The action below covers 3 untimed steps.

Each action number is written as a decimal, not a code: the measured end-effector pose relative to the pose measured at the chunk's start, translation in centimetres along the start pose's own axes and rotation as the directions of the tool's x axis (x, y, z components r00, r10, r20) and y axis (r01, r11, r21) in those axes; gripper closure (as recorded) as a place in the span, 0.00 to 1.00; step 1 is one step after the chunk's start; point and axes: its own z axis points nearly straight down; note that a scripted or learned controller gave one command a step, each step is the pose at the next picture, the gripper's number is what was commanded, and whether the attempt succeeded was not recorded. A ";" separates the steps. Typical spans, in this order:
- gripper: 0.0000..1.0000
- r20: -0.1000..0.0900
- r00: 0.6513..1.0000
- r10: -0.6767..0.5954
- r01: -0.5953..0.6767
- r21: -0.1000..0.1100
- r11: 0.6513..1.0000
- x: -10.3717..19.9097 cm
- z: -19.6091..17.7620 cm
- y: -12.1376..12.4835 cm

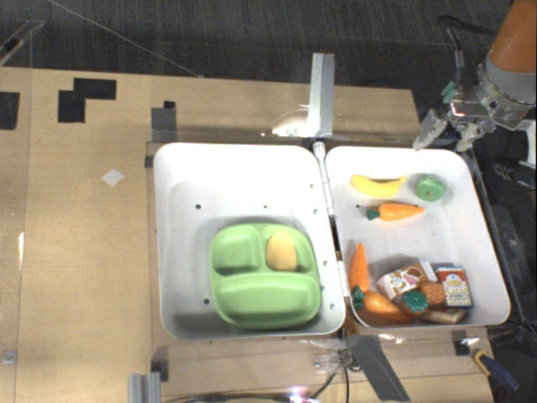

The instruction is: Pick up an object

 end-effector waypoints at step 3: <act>0.00 0.000 0.998 -0.069 0.069 -0.002 0.998 -0.6 8.9 0.6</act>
